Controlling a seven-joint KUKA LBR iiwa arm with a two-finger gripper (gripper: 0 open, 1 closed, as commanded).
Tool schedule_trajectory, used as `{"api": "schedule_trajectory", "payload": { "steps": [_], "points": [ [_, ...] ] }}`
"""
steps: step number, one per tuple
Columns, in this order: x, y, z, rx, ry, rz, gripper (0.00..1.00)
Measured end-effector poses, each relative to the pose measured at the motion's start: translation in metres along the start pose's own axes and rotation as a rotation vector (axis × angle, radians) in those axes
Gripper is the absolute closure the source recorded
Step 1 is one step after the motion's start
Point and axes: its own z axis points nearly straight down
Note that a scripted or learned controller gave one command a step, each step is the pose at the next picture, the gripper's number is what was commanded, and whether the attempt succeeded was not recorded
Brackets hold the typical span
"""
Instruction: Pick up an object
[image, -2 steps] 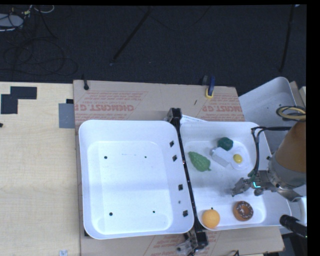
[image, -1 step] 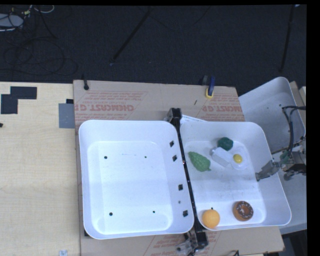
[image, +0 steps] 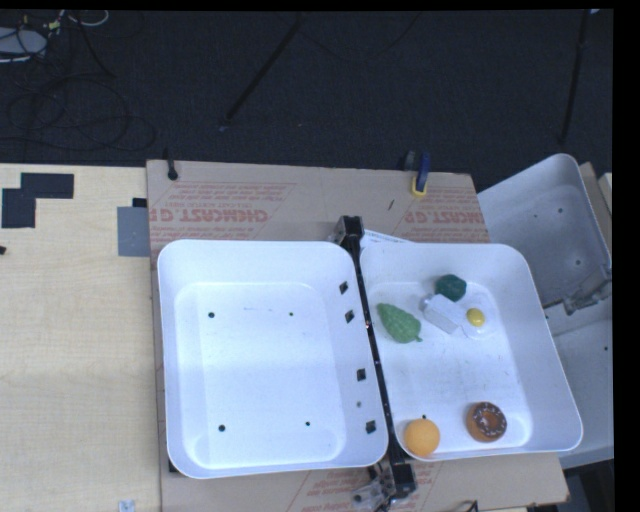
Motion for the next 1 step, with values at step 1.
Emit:
{"api": "schedule_trajectory", "payload": {
  "steps": [1],
  "points": [
    [0.0002, 0.0001, -0.0701, 0.009, 0.003, 0.0, 0.0]
  ]
}}
